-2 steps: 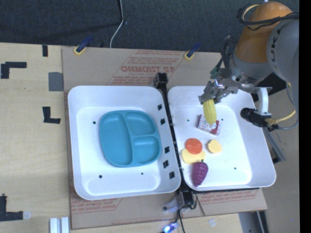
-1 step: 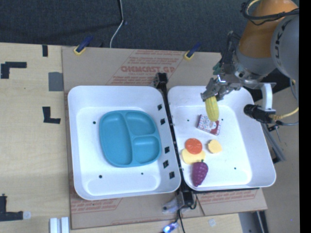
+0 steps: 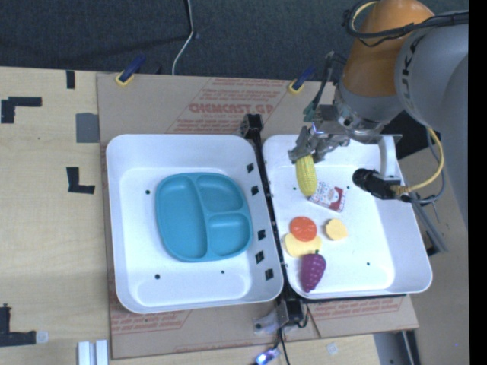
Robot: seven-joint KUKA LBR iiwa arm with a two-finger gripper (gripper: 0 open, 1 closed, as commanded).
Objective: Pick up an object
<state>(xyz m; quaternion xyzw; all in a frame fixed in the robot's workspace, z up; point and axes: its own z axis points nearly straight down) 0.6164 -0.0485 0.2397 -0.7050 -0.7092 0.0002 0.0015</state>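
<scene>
My gripper (image 3: 307,153) hangs over the back left part of the right bin (image 3: 396,257). A yellow corn cob (image 3: 306,176) points down from it, and the cob's top end sits between the two fingers, which are shut on it. The cob's lower end overlaps a red and white packet (image 3: 329,196). Further forward in the same bin lie an orange round fruit (image 3: 303,227), a small yellow piece (image 3: 335,230), a second yellow piece (image 3: 294,244) and a purple bunch of grapes (image 3: 311,271).
The left bin (image 3: 129,166) holds a blue divided plate (image 3: 204,215). A black ridge (image 3: 262,196) runs between the bins. The grey arm with its orange band (image 3: 384,29) and cables (image 3: 426,181) reach over the right bin's back right.
</scene>
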